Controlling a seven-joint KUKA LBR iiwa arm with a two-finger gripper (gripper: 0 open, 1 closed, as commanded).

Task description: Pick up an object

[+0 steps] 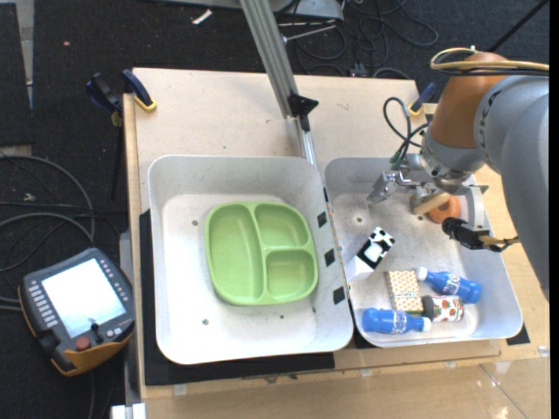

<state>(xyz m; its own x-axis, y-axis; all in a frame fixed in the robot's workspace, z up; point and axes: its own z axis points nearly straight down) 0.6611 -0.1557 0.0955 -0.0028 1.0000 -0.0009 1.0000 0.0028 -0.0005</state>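
Note:
My gripper (426,195) hangs over the back of the right bin (349,190), below the arm's orange band. A tan and orange object (435,205) sits right at the gripper's tip, partly hidden by it; I cannot tell whether it is gripped. Loose in the same bin lie a black-and-white patterned piece (376,248), a small checkered box (403,288), a blue bottle (393,321), a blue-and-white bottle (453,285) and a small red-dotted container (444,309).
The left bin (175,234) holds a green divided plate (262,252). A slanted metal pole (272,46) rises from the back edge between the bins. A teach pendant (77,308) lies on the floor left of the bench.

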